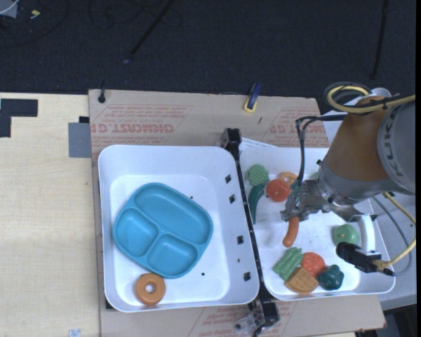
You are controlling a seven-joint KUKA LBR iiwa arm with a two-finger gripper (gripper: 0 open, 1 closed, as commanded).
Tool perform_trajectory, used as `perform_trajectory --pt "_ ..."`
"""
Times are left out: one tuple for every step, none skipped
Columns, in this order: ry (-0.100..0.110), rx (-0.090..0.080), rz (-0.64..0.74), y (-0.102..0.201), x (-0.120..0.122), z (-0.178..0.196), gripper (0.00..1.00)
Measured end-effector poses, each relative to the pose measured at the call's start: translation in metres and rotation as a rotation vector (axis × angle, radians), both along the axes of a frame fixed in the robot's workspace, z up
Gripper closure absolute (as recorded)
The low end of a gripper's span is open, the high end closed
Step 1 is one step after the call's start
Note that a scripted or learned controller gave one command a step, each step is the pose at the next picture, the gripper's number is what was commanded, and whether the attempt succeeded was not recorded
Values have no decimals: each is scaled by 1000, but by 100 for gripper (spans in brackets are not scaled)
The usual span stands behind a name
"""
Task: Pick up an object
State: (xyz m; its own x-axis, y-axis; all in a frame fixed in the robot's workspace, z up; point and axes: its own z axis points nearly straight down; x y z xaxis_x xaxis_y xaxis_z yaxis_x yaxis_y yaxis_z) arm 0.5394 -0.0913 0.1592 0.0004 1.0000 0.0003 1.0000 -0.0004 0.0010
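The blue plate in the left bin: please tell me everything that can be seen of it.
The blue plate is a rounded, light blue tray that looks like smooth plastic. Raised ridges divide it into three compartments, one long and two smaller, and nothing lies in them. It rests flat, right side up, on the floor of the left bin, turned at an angle to the walls. A tan donut lies just below it; whether they touch is unclear.

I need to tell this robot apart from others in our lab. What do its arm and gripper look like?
The arm is thick and grey, with a broad orange band above the wrist. Black cables and a yellow hose loop around it. The gripper is small, dark metal.
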Motion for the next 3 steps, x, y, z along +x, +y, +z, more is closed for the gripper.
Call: perform_trajectory --pt "0 0 -2 -8 0 45 100" --pt "2 0 1 -9 0 69 100" --pt "1 1 4 23 48 63 100"
